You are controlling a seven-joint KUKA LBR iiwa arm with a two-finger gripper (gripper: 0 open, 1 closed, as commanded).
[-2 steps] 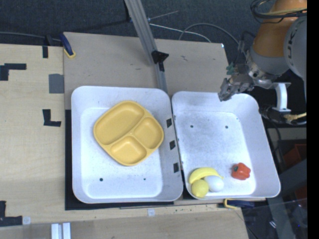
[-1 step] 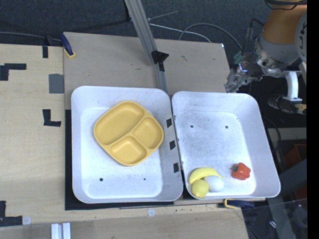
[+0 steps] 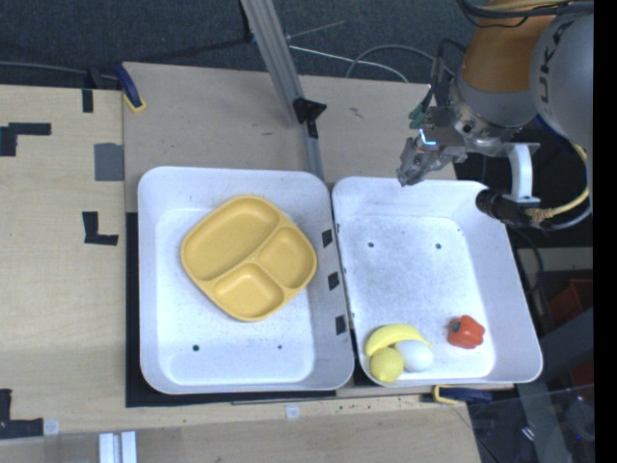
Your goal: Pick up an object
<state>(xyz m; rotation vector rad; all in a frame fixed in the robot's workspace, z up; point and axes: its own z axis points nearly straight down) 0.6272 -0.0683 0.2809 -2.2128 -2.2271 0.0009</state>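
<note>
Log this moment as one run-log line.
gripper: over right bin far rim, holding nothing | yellow tray: left bin | banana, red pepper: untouched

Two shallow white bins side by side on a bench. In the left bin [image 3: 159, 258]: a yellow divided plate [image 3: 249, 257]. In the right bin [image 3: 482, 258], near the front edge: a yellow banana [image 3: 393, 337], a yellow lemon [image 3: 387, 365], a white egg [image 3: 416, 356], touching; a red pepper [image 3: 466, 332] just apart. Gripper [image 3: 413, 170] hovering above the right bin's far rim.
</note>
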